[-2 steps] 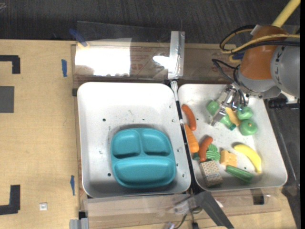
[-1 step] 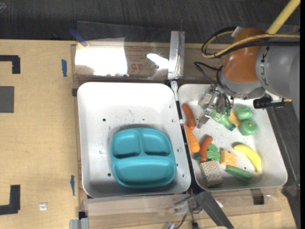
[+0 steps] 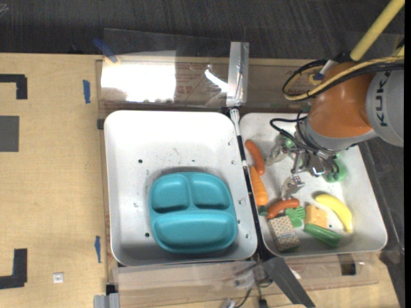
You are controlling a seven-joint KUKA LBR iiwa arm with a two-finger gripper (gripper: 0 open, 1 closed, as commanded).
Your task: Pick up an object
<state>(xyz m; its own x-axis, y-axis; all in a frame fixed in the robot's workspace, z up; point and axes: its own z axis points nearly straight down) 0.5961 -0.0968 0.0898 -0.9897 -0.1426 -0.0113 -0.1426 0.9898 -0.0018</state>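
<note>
L bin (image 3: 122, 133): one teal divided tray (image 3: 191, 210), sitting toward the near side, long axis running roughly near-far. R bin (image 3: 376, 220): toys crowded near the divider. Orange carrot (image 3: 258, 186) lies along the divider w/ its long axis near-far, just beside a red sausage (image 3: 254, 156) angled the same way. Nearer: a tan block (image 3: 284, 231), then green piece (image 3: 320, 231), then yellow banana (image 3: 335, 209) w/ long axis slanting, far-left to near-right. My gripper (image 3: 297, 172) hangs over the R bin's middle, near the carrot; can't tell its grip state, nothing visibly held.
</note>
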